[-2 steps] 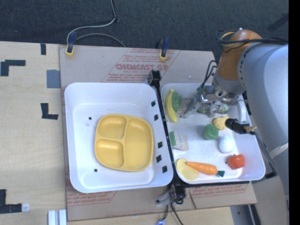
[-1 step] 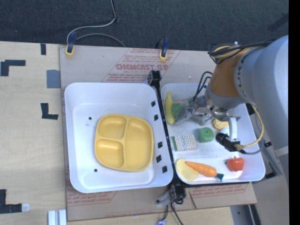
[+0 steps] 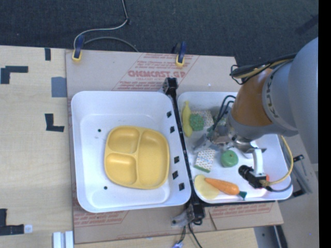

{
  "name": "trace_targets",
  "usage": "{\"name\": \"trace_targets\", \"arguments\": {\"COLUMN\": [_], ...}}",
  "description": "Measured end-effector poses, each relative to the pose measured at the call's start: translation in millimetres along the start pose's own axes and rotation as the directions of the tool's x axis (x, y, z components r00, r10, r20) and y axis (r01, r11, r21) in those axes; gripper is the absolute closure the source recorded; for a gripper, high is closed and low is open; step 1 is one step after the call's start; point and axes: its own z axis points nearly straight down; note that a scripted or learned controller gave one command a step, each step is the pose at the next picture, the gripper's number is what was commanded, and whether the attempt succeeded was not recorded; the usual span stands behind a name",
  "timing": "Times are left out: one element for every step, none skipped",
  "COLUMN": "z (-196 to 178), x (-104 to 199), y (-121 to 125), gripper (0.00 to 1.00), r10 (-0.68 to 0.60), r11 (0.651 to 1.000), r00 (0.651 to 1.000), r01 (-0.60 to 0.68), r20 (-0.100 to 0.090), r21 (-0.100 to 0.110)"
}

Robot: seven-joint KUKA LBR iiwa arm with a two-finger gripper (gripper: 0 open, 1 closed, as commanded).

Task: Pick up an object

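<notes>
Bins, two of them, white and shallow, sit side by side on a sheet of cardboard (image 3: pixel 134 74) printed in red. The cardboard lies on a pale wooden bench (image 3: pixel 31 154) marked with a few black shapes. Beyond the bench's far edge is dark carpet (image 3: pixel 217 14), with one thin cable (image 3: pixel 123 9) looping across it. Two clamps (image 3: pixel 180 60) grip the cardboard's far edge.

The left bin (image 3: pixel 83 112) holds one thing: a yellow plate (image 3: pixel 137 156) divided into three compartments, lying flat near the middle.

The right bin (image 3: pixel 204 99) holds seven loose things, and any of them could be picked up. There is one carrot (image 3: pixel 225 186) near the front wall, resting partly on one pale yellow piece (image 3: pixel 204 189). There are two green things: a green ball (image 3: pixel 229 158) in the middle and a knobbly green lump (image 3: pixel 196 121) toward the back left. One yellow banana (image 3: pixel 186 120) lies along the left wall, touching the lump. There are two patterned pieces: a checked block (image 3: pixel 205 160) left of the ball, and a pale netted piece (image 3: pixel 208 118) just right of the lump.

My arm (image 3: pixel 295 92) reaches in from the right, and its orange band (image 3: pixel 252 99) hangs over the back right of this bin, hiding the floor beneath. My pincer (image 3: pixel 217 137) is low over the bin's middle, between the netted piece and the green ball and close to the checked block. I cannot tell whether it is open or closed, or whether it touches anything.
</notes>
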Motion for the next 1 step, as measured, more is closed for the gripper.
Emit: {"name": "trace_targets", "arguments": {"z": [-0.3], "x": [3.8], "y": [-45.7], "gripper": [0.00], "r10": [-0.002], "r11": [1.000], "r00": [1.000], "r01": [0.002], "r20": [0.001], "r21": [-0.002]}}
